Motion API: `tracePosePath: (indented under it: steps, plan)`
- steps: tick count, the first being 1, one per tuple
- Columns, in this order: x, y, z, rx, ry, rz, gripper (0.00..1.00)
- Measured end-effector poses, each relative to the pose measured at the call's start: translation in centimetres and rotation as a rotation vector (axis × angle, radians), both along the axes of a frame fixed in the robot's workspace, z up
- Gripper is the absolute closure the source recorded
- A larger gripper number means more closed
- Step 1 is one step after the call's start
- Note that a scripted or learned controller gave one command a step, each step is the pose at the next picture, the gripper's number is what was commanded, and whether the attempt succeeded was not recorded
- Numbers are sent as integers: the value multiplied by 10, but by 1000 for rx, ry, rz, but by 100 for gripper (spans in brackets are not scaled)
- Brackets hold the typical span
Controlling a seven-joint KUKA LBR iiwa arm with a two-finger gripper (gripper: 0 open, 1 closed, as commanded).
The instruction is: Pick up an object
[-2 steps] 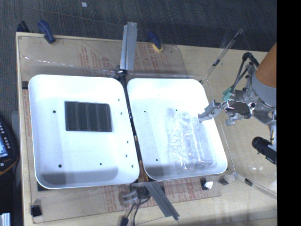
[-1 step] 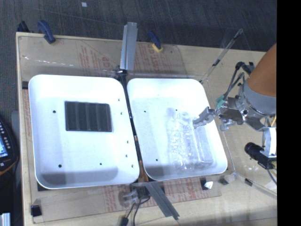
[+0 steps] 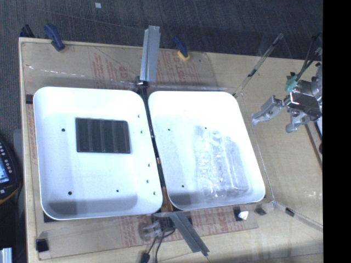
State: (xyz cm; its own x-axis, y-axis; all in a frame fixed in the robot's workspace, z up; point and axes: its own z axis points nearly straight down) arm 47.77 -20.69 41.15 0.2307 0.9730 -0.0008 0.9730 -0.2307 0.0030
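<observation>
A dark grey ribbed rectangular pad [image 3: 103, 135] lies flat in the left bin [image 3: 49, 108], toward its back. A clear crinkled plastic bottle pack [image 3: 221, 162] rests in the right bin [image 3: 175, 114], along its right side. My gripper [image 3: 273, 123] hovers outside the bins, just past the right bin's right rim and over the bench. Its fingers are spread apart with nothing between them. It is well to the right of the plastic pack and far from the grey pad.
A metal bar [image 3: 150, 53] stands at the back between the bins, and another bracket [image 3: 186, 234] sits at the front. Blue clamps [image 3: 55, 37] hold the board's back edge. Thin rods [image 3: 263, 59] slant over the bench near the gripper.
</observation>
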Motion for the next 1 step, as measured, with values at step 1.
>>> tracePosePath:
  steps: [1]
  plan:
    - [40, 6, -148, 3, 8, -114, 0]
